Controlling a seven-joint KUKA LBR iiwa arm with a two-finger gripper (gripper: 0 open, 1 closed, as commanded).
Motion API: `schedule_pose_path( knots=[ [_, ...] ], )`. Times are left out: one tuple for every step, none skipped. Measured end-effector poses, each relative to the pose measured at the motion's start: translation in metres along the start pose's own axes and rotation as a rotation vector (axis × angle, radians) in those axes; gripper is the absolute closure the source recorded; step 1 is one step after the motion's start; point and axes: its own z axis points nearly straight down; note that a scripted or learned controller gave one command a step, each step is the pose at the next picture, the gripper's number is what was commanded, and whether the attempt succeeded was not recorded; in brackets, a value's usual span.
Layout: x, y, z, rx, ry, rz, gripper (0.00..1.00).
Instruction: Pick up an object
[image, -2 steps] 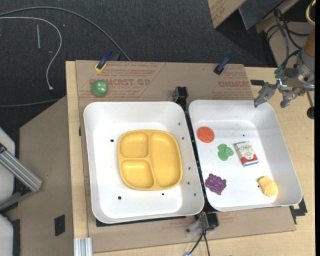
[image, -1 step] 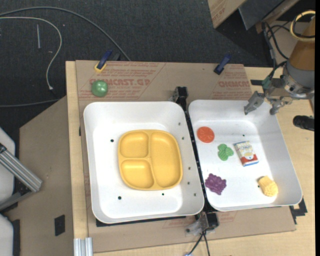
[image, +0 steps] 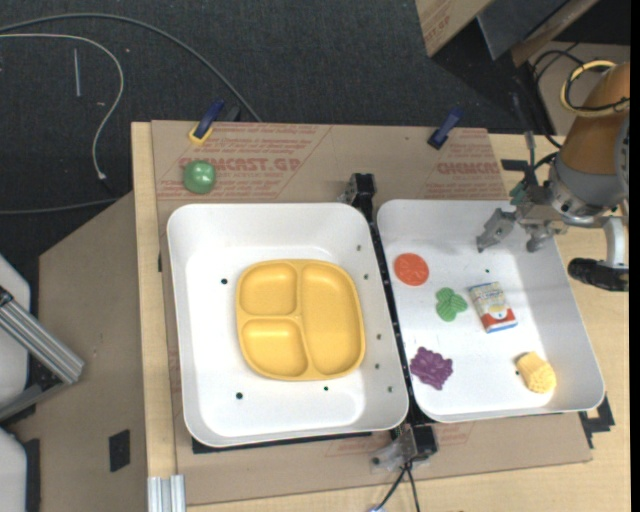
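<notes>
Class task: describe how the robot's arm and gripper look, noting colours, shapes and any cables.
The arm is a thick rounded tube with an orange band above a grey wrist. Its gripper is grey metal with two thin fingers. Dark cables run beside the arm.

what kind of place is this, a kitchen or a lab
Most likely a robotics lab, not a kitchen: toy food such as the purple grapes lies in a white bin clamped onto cardboard, and loose cables trail across dark carpet.
</notes>
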Motion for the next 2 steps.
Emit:
schedule_pose_path(
  knots=[
    [0.0, 0.002, -0.016, -0.009, -0.003, -0.001, 1.0],
    [0.002, 0.005, -0.061, -0.012, -0.004, -0.002, 1.0]
  ],
)
